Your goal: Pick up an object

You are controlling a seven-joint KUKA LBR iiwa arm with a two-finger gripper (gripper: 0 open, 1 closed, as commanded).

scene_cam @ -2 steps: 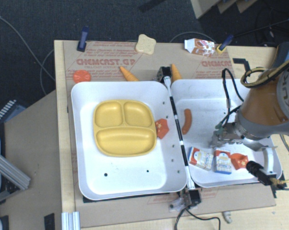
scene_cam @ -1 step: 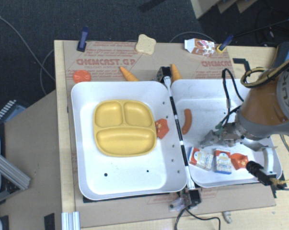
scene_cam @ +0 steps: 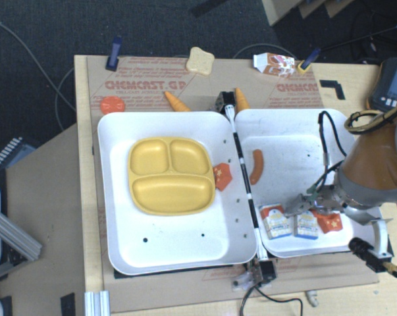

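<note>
Lower right of frame, right bin (scene_cam: 277, 120): gripper (scene_cam: 308, 201) low over two small cartons (scene_cam: 277, 221) (red piece (scene_cam: 329, 223) beside); finger state unclear. Advice: centre over one carton, descend straight, avoid straddling both.

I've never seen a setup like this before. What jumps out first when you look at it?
The big yellow divided plate in the middle of the left white bin grabs the eye first, with a small red piece at its right edge. In the right bin, the grey and orange arm reaches down toward a cluster of small packets near the front, while a sausage lies alone near the divider.
</note>
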